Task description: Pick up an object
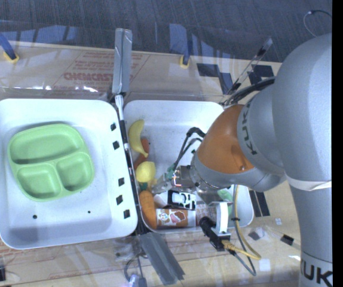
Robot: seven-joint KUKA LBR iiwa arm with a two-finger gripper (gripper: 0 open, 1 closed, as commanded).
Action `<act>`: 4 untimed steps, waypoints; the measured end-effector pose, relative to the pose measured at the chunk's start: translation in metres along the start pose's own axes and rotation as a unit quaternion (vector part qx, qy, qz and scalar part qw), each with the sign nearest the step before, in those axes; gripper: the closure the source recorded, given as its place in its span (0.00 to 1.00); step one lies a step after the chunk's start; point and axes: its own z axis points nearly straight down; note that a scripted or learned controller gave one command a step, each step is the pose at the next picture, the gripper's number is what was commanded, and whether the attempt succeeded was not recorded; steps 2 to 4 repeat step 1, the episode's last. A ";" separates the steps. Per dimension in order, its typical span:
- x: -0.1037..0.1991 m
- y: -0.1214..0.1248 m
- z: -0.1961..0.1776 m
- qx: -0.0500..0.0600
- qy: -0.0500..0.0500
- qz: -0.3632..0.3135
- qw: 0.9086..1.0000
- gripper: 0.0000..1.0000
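Can (172, 217) lies on its side at the right bin's (177, 109) near edge, carrot (147, 209) touching its left, lemon (145, 172) and banana (135, 136) beyond. Pincer (183, 197) sits low just above the can; grip state: cannot tell. Green plate (51, 161) in left bin (16, 232).

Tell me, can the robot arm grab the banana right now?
Probably yes. The banana lies uncovered near the right bin's left wall, with open floor beside it; the arm is already over that bin.

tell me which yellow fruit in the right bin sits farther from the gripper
The banana, curved, at the bin's upper left. The round lemon lies lower, closer to the gripper.
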 end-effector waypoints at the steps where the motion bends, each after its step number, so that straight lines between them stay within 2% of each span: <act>1: -0.024 0.000 0.002 0.004 0.001 -0.065 0.998 0.00; 4: -0.024 0.000 0.002 0.004 0.001 -0.065 0.998 0.00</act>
